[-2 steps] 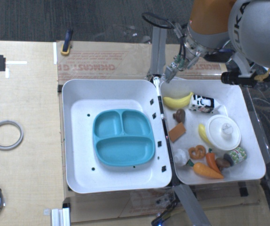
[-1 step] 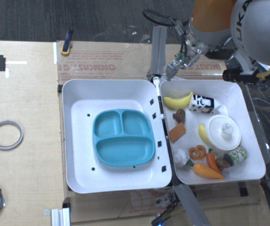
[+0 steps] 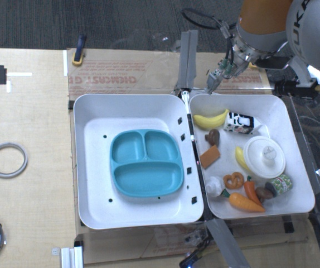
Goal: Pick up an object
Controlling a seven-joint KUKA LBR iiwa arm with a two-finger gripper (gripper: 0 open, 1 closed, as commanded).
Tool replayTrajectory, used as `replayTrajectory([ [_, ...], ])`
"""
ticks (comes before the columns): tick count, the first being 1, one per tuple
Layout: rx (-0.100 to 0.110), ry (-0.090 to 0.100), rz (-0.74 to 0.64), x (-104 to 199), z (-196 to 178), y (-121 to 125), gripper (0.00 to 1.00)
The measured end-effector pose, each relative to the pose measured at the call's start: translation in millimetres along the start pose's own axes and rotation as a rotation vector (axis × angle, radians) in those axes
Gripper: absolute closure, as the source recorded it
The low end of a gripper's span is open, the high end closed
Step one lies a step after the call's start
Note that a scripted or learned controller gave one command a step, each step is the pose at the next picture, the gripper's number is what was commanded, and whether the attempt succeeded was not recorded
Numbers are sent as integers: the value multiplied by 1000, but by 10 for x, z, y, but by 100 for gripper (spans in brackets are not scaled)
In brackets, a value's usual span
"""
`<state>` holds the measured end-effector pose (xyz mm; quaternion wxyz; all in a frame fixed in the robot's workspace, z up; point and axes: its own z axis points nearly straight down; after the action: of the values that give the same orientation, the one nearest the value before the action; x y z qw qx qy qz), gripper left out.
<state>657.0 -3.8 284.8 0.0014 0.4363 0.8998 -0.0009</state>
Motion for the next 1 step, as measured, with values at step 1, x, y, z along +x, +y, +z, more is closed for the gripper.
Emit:
replayTrajectory([
  [1, 0, -3, -2, -6, -91, 6, 100],
])
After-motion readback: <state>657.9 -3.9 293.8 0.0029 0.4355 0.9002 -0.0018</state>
